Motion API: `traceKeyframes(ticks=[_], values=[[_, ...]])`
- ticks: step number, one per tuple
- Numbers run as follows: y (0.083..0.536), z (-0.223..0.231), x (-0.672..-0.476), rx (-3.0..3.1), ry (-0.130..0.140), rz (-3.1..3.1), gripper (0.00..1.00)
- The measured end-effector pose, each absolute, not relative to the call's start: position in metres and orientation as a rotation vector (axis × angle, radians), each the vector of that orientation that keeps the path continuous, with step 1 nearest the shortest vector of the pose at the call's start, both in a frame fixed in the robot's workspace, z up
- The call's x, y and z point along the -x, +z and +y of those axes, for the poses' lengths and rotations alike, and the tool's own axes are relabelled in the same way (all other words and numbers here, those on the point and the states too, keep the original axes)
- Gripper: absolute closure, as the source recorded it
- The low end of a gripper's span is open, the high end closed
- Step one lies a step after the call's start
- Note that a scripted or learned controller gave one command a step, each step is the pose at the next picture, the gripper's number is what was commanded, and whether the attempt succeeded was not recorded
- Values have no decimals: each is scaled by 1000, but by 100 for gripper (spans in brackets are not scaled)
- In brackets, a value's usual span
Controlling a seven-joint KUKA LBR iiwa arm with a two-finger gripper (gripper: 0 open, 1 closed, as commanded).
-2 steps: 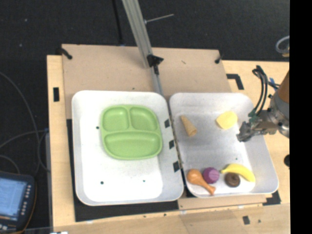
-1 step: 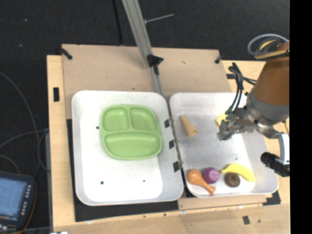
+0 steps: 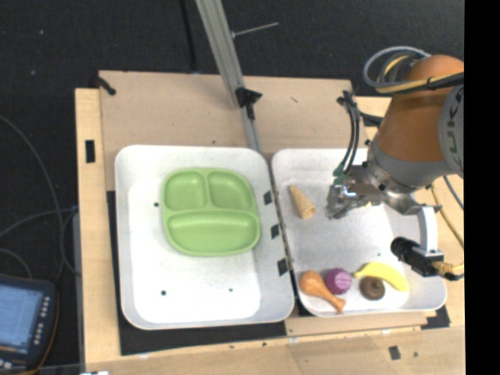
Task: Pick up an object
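Hand (image 3: pixel 337 203) poised, nothing lifted yet.
Whether it is spread or pressed together, I cannot tell; it hangs in the right bin (image 3: pixel 312 162), just right of the cone (image 3: pixel 302 201), grasp not yet made.

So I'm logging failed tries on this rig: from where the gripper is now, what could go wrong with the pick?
The gripper hangs beside the cone, not over it, so closing may catch nothing or just nudge it.

The other toys crowd the near edge: banana, donut, purple piece and orange piece nearly touch, so a grab could catch two or slip.
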State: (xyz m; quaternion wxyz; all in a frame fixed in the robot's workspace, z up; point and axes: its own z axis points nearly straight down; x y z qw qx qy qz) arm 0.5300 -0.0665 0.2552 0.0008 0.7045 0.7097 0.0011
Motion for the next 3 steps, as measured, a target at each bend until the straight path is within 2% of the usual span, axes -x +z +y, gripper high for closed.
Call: traceKeyframes(ticks=[1,3], values=[[243,-13,-540,-2215,0,2230,100],[255,82,-573,-2213,4,2230,100]])
